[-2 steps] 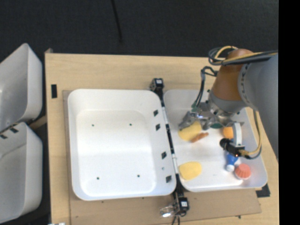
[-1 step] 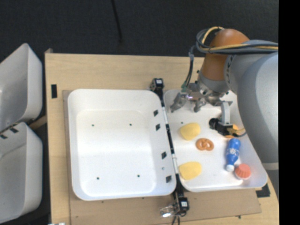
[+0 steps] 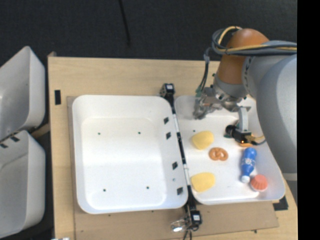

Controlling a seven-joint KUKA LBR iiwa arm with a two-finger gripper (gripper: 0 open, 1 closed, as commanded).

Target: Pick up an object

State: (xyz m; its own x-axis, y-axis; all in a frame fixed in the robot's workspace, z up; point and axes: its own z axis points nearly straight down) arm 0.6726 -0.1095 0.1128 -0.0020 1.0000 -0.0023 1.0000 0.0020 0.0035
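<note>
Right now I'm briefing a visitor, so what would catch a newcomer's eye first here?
The big grey arm with its orange band, reaching in from the right over the right bin. Next, the bright clutter there: two yellow lumps, a pretzel, a blue bottle and an orange-red piece.

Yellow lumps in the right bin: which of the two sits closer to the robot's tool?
The upper yellow lump, beside the orange pretzel-shaped piece. It lies just below the tool; the other yellow lump sits near the bin's front edge.
</note>
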